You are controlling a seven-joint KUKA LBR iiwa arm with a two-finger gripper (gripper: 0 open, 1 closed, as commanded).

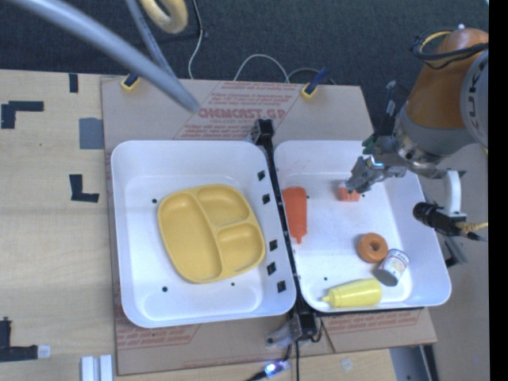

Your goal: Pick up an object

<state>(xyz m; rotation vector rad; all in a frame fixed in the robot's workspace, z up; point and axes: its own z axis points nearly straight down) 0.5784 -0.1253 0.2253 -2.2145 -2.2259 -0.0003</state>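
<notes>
My gripper [355, 182] reaches in from the right and hangs low over the right bin [413, 292], its tips right at a small orange-red block [349, 194]. An orange carrot-shaped piece [296, 212] lies upright along the right bin's left wall. A brown doughnut [371, 248] lies lower right, with a small grey can [390, 268] beside it and a yellow mustard bottle [353, 294] on its side near the front wall. The left bin [135, 165] holds a yellow divided plate [211, 232].
A black divider with clips [272, 213] runs between the two bins. The arm's grey body and orange band [444, 78] loom over the right bin's back right corner. A grey pole [95, 34] crosses the top left above the bench.
</notes>
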